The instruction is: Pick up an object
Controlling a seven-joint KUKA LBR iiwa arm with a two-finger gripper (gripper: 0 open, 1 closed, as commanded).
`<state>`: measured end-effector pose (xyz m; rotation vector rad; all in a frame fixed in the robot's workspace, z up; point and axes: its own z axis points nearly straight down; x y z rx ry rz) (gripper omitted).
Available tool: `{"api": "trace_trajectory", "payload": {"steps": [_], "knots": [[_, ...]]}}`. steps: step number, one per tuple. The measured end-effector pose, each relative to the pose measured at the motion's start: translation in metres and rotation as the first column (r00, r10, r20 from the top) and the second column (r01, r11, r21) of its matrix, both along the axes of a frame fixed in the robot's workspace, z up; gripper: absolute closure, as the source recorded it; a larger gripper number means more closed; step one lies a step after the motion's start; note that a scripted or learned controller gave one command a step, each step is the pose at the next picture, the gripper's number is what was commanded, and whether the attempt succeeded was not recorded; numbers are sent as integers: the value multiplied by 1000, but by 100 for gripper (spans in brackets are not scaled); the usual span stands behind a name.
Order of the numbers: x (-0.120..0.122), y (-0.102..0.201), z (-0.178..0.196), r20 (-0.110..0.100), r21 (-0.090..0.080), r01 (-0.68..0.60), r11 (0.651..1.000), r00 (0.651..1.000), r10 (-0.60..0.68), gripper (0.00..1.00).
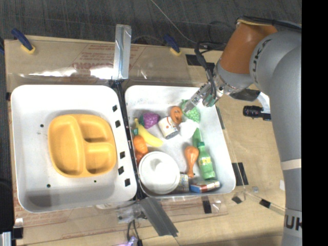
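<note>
My gripper (190,105) hangs over the far right part of the right bin (225,152), reaching in from the right with the orange band of my arm (243,47) above it — whether my fingers are spread or pressed together I cannot tell, they are too small and blurred against the clutter. Just below the tips sit a green leafy toy (193,114) and a small orange piece (176,114), close enough that I cannot say if I touch either. To the left lie purple grapes (150,119) and a banana (147,136), with a little white can (168,127) between them and my tips. Nearer in the bin are a white bowl (159,172), a chicken drumstick (191,158), a green bottle (204,158) lying on its side and a carrot (139,145) by the left wall. The left bin (25,137) holds a yellow divided tray (82,143) — well apart from me
</note>
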<state>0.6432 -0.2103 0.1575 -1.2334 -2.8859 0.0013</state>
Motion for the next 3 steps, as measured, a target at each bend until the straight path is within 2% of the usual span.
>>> {"api": "trace_trajectory", "payload": {"steps": [1,2,3], "knots": [[-34,42,89,8,-1,242,970,970,-242,100],[15,67,97,4,-1,287,958,958,-287,100],[14,65,76,1,-1,179,984,984,-179,100]]}}
